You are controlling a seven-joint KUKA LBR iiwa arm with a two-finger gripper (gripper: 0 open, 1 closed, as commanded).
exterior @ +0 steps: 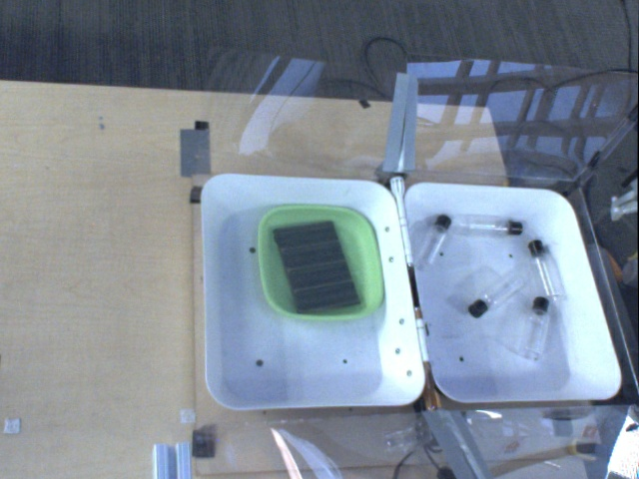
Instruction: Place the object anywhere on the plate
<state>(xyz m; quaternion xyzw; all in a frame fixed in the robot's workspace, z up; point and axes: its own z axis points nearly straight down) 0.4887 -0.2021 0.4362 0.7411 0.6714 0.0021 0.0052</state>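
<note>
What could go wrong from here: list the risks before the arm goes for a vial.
1. The clear vials lie close together in the right bin, two nearly touching, so a grasp may nudge a neighbour.
2. They are transparent and round, likely to slip or roll.
3. The green plate already carries a dark ribbed block, leaving little free surface.

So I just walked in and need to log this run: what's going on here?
Nothing is being handled at this moment. The square green plate sits in the left white bin with a dark ribbed rectangular block already lying on it. The right white bin holds several clear glass vials with black caps, scattered loosely and untouched.
</note>
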